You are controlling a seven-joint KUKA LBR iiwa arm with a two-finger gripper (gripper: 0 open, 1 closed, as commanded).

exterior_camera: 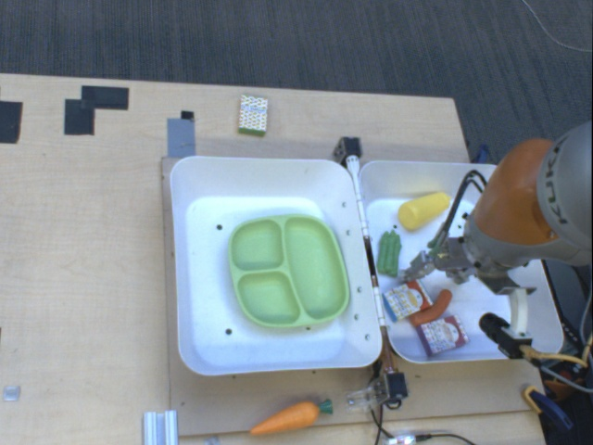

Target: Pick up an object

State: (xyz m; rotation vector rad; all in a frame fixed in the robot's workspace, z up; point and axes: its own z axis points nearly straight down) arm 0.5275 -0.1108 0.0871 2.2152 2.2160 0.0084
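Clutter in the right bin (547,297) sits around the claw (419,269): a small printed packet (404,300) just below its tip, a red sausage (432,307) beside that, a purple packet (441,335) lower still. A green pickle (389,252) lies just left of the claw, a yellow piece (423,209) above it. Whether the claw's fingers are apart or together I cannot tell. Well to its left, a green divided plate (288,270) fills the left bin (199,276). An orange carrot (289,417) lies on the bench (83,276) below.

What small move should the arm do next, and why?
Probably lower the gripper slightly: it hangs in the right bin just above the small packet and orange sausage, with nothing seen between its fingers.
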